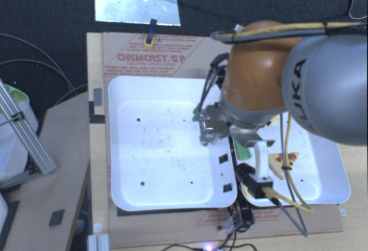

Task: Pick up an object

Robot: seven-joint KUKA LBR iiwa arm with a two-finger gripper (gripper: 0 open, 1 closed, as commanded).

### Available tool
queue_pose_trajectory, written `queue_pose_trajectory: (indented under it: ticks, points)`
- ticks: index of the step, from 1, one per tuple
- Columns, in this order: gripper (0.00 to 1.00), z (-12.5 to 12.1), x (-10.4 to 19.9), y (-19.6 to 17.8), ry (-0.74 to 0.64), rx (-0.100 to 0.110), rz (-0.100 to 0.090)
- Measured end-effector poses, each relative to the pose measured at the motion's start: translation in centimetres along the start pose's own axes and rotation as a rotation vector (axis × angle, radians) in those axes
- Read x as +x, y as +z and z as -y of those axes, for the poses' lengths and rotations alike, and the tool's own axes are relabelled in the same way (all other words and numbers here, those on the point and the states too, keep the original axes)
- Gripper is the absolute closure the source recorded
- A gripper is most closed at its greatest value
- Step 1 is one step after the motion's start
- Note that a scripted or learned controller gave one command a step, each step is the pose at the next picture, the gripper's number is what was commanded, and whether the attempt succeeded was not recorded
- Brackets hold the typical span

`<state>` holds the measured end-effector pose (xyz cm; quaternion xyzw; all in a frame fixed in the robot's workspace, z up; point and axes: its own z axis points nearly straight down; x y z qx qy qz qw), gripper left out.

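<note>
- A wedge-shaped yellow object with red spots (286,162) lies in the right bin (330,184), toward the 4 o'clock side of the view.
- A green object (244,151) shows just beside the divider between the bins, partly hidden under the arm.
- The tool (208,129) hangs over the right edge of the left bin (155,146); whether it is open or closed cannot be told.
- The grey arm with orange band (259,66) covers much of the right bin.
- Both bins rest on the desk (152,54), whose red lettering shows at 12 o'clock.
</note>
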<state>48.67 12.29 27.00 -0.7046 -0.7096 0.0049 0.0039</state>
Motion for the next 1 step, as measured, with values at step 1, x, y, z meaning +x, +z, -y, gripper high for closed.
queue_pose_trajectory:
  ticks: [1]
  points:
    - [1.00,-5.68,1.44,-10.44,0.002,-0.028,-0.005]
